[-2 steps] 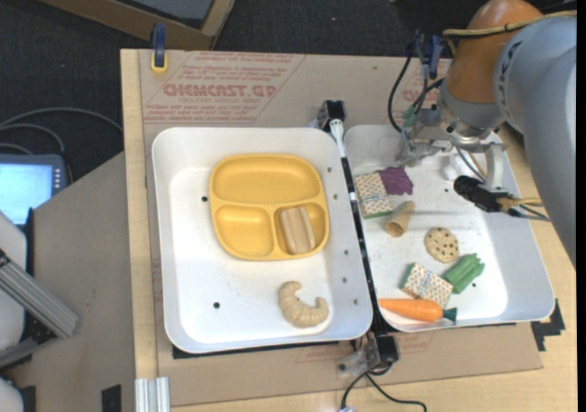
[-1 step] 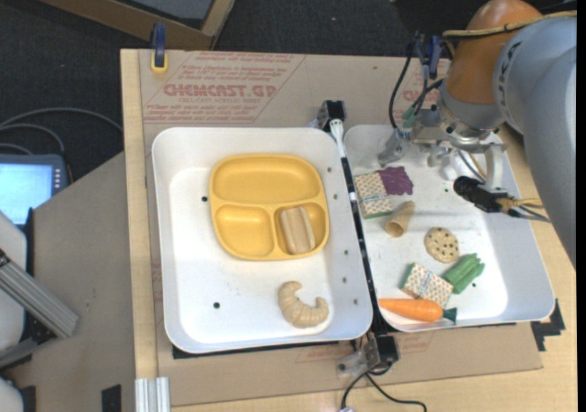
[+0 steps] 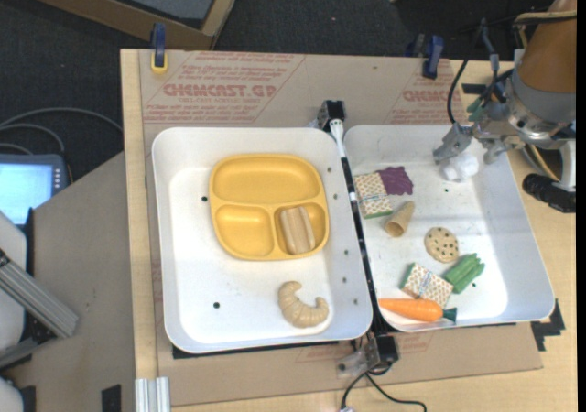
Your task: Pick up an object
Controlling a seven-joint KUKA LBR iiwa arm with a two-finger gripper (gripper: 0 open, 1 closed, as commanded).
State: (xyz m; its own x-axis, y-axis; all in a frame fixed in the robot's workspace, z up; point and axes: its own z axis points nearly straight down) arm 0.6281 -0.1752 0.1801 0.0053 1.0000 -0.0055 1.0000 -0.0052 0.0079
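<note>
Two bins: a left bin (image 3: 174,245) and a right bin (image 3: 513,245) sit side by side on the surface (image 3: 137,218), touching along the middle.
Left bin holds: a yellow divided tray (image 3: 240,183) with a tan bread-like piece (image 3: 296,228) in its lower right compartment, and a pale croissant (image 3: 303,305) lying loose below the tray.
Right bin holds: a purple piece (image 3: 396,180), a patterned block (image 3: 372,193), a cone (image 3: 399,217), a cookie (image 3: 441,243), a green item (image 3: 465,272), a second patterned packet (image 3: 428,283) and a carrot (image 3: 411,309) near the front rim.
Hand: the hand (image 3: 458,158) is low over the far right corner of the right bin, by a small whitish lump I can't make out.
Fingers: too blurred for me to say whether they are apart or together.
Nearest candidates: the purple piece and patterned block, off to the hand's side, not touching it.
Done so far: I'd judge nothing is lifted; every item I can name lies flat in its bin.
Left to do: close on one object and raise it clear.
</note>
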